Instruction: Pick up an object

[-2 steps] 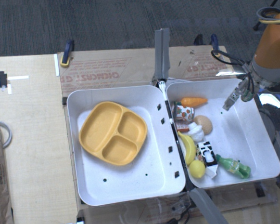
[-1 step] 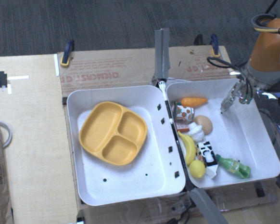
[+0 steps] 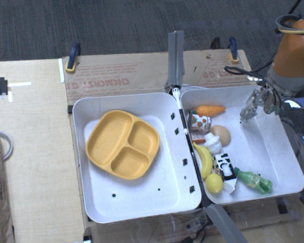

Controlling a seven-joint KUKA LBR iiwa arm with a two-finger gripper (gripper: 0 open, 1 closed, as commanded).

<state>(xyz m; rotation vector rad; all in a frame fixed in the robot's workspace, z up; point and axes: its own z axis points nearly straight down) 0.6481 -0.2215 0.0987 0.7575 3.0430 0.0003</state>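
Note:
My gripper (image 3: 251, 109) hangs over the upper right part of the right bin (image 3: 272, 145), above bare white floor. The objects lie along that bin's left side, well to the gripper's left: an orange carrot (image 3: 210, 110), a small printed cup (image 3: 199, 122), a tan ball (image 3: 222, 135), a white lump (image 3: 212, 143), a banana (image 3: 203, 160), a lemon (image 3: 214, 183), a black-and-white packet (image 3: 225, 167) and a green bottle (image 3: 254, 182). None of them touches the gripper.
A yellow divided plate (image 3: 123, 143) lies in the left bin (image 3: 94, 191). A grey divider bar (image 3: 177, 64) stands between the bins at the back. Cardboard (image 3: 117, 76) with blue clamps lines the rear. Cables hang at the right edge.

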